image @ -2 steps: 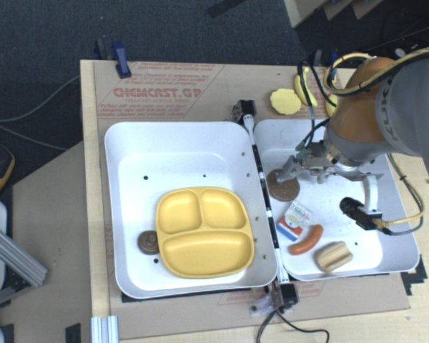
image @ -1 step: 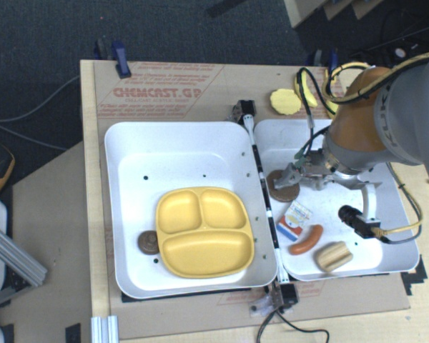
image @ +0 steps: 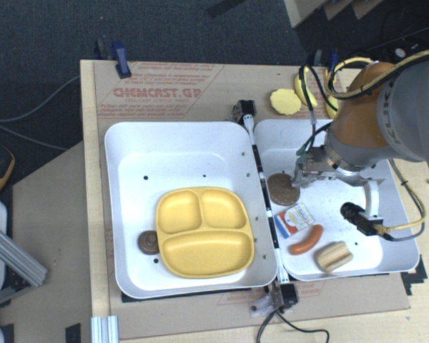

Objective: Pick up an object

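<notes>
Two white bins are being viewed; places are referenced to the central divider. Left of it, a yellow sectioned plate is lying in the left bin, with a small brown disc touching its far-left rim. Just right of the divider, a brown round piece is being approached by the gripper; whether anything is being gripped cannot be told. Further right, a printed packet, a sausage and a tan block are lying untouched. Nothing is seen lifted, so the pick is judged not yet done.
</notes>
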Tool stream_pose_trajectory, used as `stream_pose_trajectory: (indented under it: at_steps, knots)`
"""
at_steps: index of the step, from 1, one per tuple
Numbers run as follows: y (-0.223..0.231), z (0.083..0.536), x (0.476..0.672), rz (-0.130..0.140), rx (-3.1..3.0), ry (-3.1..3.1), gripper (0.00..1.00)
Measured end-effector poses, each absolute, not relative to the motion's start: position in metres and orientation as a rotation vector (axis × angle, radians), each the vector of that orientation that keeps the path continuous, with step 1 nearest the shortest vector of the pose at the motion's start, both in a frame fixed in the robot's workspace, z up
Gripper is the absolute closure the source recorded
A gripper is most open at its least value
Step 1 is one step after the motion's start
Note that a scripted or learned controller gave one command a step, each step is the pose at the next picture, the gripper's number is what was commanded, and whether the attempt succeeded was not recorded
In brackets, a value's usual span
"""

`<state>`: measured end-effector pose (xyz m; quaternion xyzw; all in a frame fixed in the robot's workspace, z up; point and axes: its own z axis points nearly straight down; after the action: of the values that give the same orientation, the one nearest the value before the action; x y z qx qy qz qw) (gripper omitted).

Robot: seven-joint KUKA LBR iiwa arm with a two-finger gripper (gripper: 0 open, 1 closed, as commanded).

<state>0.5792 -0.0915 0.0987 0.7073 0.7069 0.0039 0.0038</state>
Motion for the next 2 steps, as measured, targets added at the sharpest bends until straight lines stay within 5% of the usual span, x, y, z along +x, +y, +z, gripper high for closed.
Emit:
stream_pose_trajectory:
  at_steps: [1, 2]
  knots:
    - [-0.092, 0.098, 0.579, 0.011, 2.218, 2.216, 0.00]
    - [-0.093, 0.089, 0.564, 0.007, 2.220, 2.217, 0.00]
